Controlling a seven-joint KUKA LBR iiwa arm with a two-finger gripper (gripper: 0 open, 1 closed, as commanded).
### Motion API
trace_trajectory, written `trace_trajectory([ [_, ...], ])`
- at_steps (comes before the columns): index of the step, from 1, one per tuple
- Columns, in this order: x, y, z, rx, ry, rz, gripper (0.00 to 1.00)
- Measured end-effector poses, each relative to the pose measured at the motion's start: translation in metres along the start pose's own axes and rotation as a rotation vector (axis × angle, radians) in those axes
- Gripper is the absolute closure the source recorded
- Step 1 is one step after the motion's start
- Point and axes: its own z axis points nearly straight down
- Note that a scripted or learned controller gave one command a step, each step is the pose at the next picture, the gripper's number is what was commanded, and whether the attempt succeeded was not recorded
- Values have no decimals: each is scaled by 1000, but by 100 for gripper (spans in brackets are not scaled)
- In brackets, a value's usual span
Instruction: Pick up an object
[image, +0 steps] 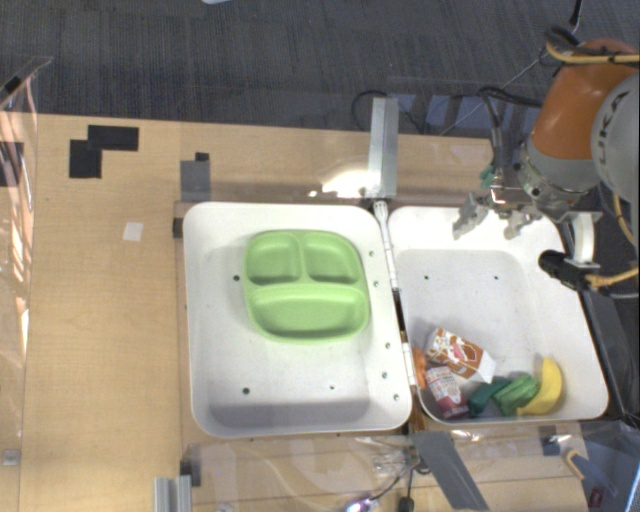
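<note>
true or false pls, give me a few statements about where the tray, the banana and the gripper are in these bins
1. The green divided tray lies in the left bin. True.
2. The banana sits in the left bin beside the tray. False: it lies in the right bin, near its front right corner.
3. The gripper is over the back edge of the right bin, with nothing between its fingers. True.
4. The snack packet rests on the green tray. False: it lies in the right bin, left of the banana.
</note>
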Motion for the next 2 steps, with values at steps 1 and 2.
trace_trajectory([
  [1,-8,0,96,-4,-1,-80,0],
  [2,-52,-43,101,-11,-4,-43,0],
])
